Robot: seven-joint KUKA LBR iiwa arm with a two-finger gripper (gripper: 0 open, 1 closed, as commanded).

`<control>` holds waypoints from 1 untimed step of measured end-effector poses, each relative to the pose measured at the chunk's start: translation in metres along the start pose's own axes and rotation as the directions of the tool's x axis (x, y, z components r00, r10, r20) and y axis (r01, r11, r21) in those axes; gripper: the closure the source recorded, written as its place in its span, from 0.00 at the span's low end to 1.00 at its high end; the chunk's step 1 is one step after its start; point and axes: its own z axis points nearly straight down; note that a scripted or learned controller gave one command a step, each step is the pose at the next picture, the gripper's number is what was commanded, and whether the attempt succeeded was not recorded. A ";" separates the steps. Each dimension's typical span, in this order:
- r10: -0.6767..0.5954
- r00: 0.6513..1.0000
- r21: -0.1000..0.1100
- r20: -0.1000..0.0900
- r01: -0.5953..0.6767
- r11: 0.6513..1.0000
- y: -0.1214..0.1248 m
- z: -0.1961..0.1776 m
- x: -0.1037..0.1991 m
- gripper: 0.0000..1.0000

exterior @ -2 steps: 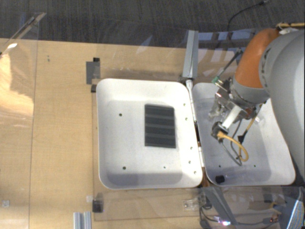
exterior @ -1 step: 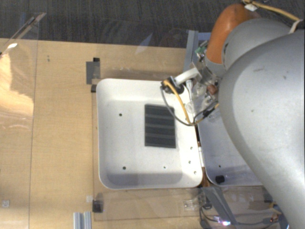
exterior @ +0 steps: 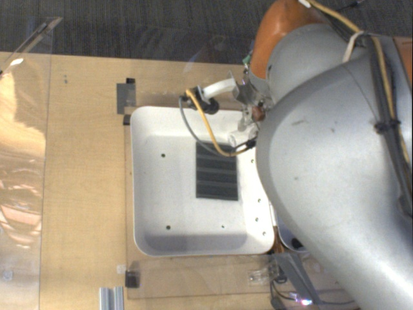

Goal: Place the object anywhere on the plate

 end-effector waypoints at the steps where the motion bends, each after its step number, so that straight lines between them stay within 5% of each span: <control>1: 0.031 1.000 0.001 0.003 -0.031 1.000 -0.083 0.067 0.005 1.00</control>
